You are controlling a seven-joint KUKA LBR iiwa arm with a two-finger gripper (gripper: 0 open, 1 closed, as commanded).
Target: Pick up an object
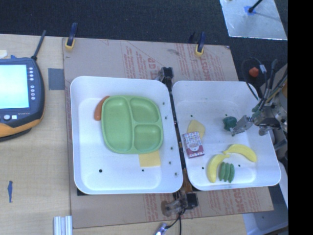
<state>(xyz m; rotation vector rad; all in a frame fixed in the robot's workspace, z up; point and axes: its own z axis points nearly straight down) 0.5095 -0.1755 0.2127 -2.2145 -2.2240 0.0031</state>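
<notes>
Camera view: end effector hovering low at right bin's right side, just beside dark green object. Finger opening: cannot tell, too blurred; nothing visibly gripped. Sitting in right bin: two bananas, green pea pod, small red-white carton, yellow wedge. Resting in left bin: green divided plate, covering part of orange item and yellow slice. Lying on counter at left: teach pendant.
</notes>
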